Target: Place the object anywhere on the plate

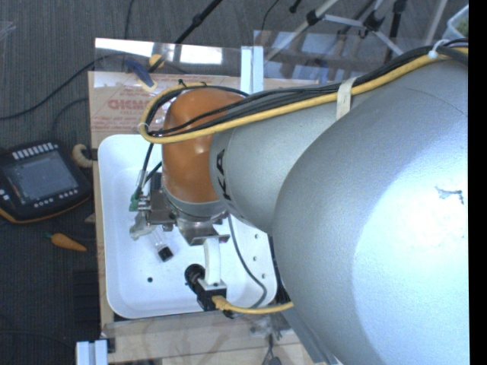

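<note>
The grey arm with its orange band (190, 154) reaches over the left white bin (122, 280) and covers much of it. My gripper (154, 230) hangs below the band, low over the bin's floor near the left-middle. A small dark object (164, 254) lies on the bin floor just below and to the right of the gripper; whether it touches the gripper is unclear. A tiny dark spot (150, 281) sits further toward the bin's front. The arm's bulk hides the bench to the right.
A yellow and black cable bundle (304, 101) runs along the arm and loops by the bin's front edge (228, 306). Cardboard (125, 101) stands behind the bin. A black teach pendant (38, 181) and an orange tool (68, 242) lie on the floor to the left.
</note>
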Tool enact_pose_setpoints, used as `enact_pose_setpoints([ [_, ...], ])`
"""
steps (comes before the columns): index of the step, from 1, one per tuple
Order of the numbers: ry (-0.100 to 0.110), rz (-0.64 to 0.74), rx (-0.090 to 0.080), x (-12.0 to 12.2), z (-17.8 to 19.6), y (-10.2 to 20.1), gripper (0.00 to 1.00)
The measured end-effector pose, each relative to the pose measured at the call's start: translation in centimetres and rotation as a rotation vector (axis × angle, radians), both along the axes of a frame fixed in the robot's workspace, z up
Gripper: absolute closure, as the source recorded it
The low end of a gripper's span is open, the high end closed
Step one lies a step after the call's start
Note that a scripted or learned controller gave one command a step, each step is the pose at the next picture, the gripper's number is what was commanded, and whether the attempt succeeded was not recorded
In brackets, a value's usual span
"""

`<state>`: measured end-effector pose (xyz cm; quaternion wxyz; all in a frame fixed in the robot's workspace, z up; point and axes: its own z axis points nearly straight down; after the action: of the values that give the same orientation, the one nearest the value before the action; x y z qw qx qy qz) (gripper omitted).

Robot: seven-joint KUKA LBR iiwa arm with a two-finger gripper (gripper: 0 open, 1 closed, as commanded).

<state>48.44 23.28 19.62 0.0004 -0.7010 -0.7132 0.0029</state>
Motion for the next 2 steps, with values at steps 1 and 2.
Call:
enact_pose_setpoints([
  [1,0.005,0.000,-0.002,-0.1,0.8,0.0,1.00],
  [2,-0.002,0.400,0.002,2.1,5.0,-0.6,1.00],
])
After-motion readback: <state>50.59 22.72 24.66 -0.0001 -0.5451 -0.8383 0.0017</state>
